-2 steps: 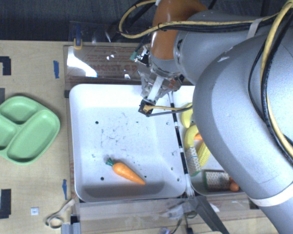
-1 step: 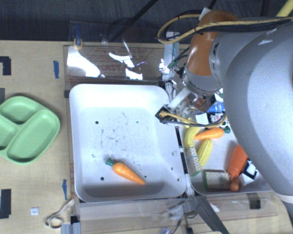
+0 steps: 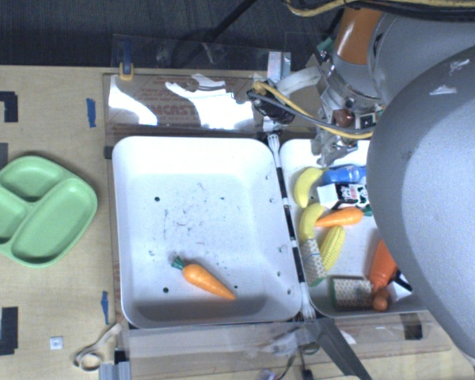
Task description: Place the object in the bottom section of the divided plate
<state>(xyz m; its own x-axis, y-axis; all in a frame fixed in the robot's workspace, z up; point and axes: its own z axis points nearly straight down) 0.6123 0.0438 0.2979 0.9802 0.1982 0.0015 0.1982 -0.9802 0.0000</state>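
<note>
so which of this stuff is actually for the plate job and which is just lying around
For the job:
- green divided plate, on the bench left of the bins
- carrot lying alone in the left bin
- gripper

Lying about, all in the right bin:
- bananas
- corn cob
- second carrot
- blue packet

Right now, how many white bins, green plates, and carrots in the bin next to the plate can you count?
White bins: 2
Green plate: 1
Carrot: 1
Total: 4
</note>
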